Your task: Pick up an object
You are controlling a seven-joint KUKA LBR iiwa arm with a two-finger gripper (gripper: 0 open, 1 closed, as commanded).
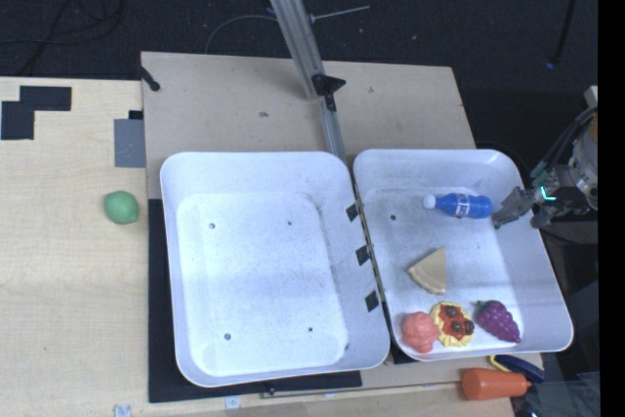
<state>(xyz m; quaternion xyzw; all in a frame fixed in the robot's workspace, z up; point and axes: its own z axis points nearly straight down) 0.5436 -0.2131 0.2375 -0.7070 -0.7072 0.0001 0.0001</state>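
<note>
Bench: tool (510,208) at right bin (547,278) rim

No text, label, brand, number or sign can be read anywhere in the camera view. The blue bottle (461,205), lying just beside the gripper (518,203) on the bin side of it, has a dark band around its middle, but no letters can be made out on that band. The black blocks (34,107) on the bench, well apart from the gripper beyond both bins, are plain shapes with no writing on them.
</note>
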